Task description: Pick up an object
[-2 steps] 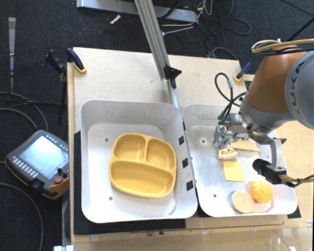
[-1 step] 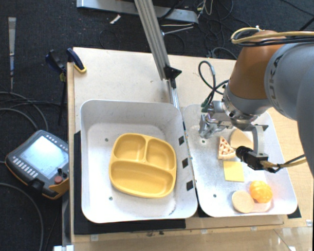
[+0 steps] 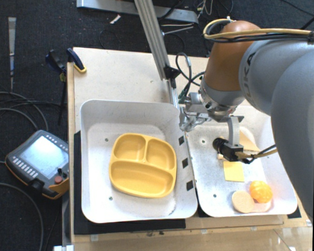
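So we're hanging the gripper (image 3: 187,122) right over the seam where the two bins meet, up by their far edge. Honestly, we're not managing to tell from this angle whether it's apart or together. We're not seeing anything caught in it either.

Stuff we could be going for: the yellow divided plate (image 3: 143,165) is sitting in the middle of the left bin (image 3: 89,146). In the right bin (image 3: 211,201), the yellow square (image 3: 233,171) is lying flat around the middle. The tan disc (image 3: 242,201) and the orange ball (image 3: 260,192) are touching each other near the near right corner.

We're leaning toward the ball. It's looking rounded and standing proud of the floor, while the square is looking too flat to get under and the plate too wide unless we're pinching its rim. To do it well, we're thinking:
- lift clear of the shared bin wall first
- centre directly over the ball
- come straight down
- close across the sides facing away from the disc, so we're not shoving the two together or rolling the ball off
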`<state>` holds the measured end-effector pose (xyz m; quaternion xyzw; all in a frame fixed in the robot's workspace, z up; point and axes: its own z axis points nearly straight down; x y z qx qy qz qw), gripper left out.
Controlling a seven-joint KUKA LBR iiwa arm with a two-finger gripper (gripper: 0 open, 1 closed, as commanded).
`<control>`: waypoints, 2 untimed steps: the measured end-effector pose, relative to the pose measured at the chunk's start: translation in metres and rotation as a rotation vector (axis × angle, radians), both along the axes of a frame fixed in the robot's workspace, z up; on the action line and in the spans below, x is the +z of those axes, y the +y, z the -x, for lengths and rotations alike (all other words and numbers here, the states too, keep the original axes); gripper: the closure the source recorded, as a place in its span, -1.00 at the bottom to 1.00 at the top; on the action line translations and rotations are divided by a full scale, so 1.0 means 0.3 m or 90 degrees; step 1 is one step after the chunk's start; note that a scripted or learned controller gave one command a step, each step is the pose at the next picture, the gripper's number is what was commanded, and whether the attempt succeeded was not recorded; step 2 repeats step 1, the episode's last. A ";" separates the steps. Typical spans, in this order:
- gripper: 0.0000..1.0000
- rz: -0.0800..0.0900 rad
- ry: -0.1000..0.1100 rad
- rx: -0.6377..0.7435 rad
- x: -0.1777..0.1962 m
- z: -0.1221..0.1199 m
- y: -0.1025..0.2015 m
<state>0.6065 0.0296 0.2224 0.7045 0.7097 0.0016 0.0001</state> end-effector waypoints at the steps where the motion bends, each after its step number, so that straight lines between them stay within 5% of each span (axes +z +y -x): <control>1: 1.00 0.000 0.000 0.000 -0.014 -0.107 0.138; 2: 1.00 0.000 0.000 0.000 -0.014 -0.107 0.138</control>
